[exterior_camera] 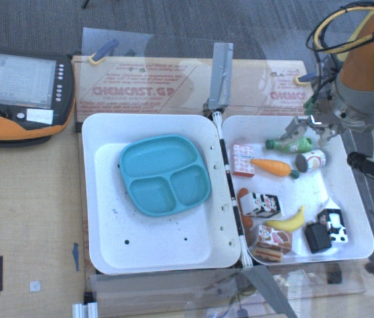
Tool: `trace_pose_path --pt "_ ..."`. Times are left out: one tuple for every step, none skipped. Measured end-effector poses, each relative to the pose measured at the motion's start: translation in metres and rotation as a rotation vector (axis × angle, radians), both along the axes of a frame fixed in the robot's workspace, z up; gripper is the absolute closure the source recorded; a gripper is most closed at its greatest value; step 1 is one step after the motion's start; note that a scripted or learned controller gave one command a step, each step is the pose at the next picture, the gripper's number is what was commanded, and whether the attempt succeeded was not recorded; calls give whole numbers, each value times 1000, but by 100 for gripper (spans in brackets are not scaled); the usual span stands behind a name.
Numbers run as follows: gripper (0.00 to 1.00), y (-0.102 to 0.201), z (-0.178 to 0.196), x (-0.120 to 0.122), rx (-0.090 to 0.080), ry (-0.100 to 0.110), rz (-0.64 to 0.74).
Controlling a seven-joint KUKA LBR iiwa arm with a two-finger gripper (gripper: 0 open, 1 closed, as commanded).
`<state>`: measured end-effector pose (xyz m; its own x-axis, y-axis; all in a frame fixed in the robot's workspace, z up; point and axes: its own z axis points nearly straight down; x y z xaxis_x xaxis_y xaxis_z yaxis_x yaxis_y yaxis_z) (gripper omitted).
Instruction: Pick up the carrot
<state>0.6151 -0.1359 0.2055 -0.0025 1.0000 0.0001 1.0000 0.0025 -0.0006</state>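
Camera view: one carrot [271, 167] in the right bin [356, 197] — lying flat, long way left-right, green end right. One banana [288, 221], one blue plate [165, 175]. The pincer [310, 126] — can't tell.

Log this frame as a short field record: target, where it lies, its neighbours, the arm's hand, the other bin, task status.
target: orange carrot with green stem end
location: lying flat in the right white bin, upper middle
neighbours: green bottle above it; small white can to its right; pink-and-white packet to its left
hand: hand over the right bin's upper edge, near the bottle, apart from the carrot
left bin: left white bin holds a blue three-compartment plate
status: carrot not yet picked up
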Motion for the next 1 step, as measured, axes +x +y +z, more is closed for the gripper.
trace_pose_path --pt "0 18 -98 0 -2 -24 -118"
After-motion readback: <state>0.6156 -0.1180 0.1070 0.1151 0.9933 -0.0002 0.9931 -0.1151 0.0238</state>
